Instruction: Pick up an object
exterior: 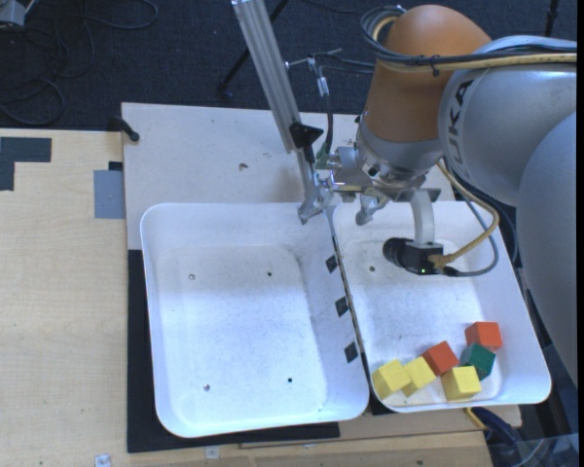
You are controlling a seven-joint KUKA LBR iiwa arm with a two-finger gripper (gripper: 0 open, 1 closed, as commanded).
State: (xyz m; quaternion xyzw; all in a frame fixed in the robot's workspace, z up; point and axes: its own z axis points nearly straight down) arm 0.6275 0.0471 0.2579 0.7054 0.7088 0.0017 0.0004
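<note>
Blocks [440, 358] clustered in right bin [409, 309] near corner, green one [481, 361] partly hidden; claw [338, 210] spread, empty, over bins' divide.

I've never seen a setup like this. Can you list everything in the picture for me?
Left bin: one, white, on the bench.
Right bin: one, white, beside the left bin.
Yellow blocks: three, yellow, near corner of the right bin.
Orange blocks: two, orange-red, same cluster.
Green block: one, dark green, same cluster.
Metal rail: one, silver, slanting up behind the bins.
Bench: one, pale wood.
Arm: one, grey with an orange band, from the right.
Gripper: one, metallic, over the bins' far edges.
</note>
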